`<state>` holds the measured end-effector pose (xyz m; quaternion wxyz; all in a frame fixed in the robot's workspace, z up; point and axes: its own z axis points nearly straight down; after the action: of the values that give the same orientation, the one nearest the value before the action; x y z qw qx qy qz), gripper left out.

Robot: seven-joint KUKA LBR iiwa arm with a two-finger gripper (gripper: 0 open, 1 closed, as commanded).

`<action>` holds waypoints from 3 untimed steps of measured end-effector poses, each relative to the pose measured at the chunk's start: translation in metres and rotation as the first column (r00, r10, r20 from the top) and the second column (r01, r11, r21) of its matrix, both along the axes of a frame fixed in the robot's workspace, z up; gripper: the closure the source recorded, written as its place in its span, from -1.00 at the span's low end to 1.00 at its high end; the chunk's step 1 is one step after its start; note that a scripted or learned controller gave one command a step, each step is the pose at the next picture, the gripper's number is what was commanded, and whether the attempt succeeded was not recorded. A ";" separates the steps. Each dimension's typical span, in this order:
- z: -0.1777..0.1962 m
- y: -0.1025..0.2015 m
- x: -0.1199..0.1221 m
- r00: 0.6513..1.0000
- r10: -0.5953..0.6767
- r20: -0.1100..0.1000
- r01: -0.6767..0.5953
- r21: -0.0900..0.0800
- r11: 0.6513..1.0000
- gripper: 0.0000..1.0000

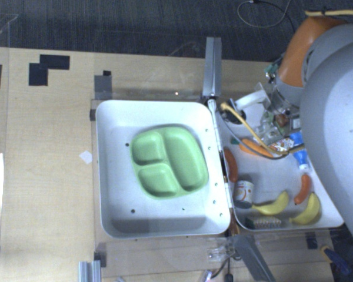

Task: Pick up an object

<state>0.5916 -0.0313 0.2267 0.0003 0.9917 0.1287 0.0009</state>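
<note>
The arm (335,98) hangs over the right bin (282,219), its gripper (270,125) low above the carrot (257,148) at the far side (finger state: cannot tell); a clean pick needs a straight descent onto one isolated item. Count: two bins, one green tray (167,160) in the left bin (115,157), two bananas (272,204), two sausages (230,164), one can (243,190).
</note>
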 end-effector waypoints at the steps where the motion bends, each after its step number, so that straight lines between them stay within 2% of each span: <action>1: 0.075 0.018 -0.014 0.999 -0.053 0.004 0.053 0.001 0.999 1.00; 2: -0.010 -0.006 -0.025 1.000 -0.001 -0.002 0.001 0.001 1.000 1.00; 3: 0.009 0.006 -0.030 0.999 -0.052 0.001 0.052 0.001 0.999 1.00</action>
<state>0.5620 -0.0249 0.2355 -0.0002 0.9947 0.1030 0.0016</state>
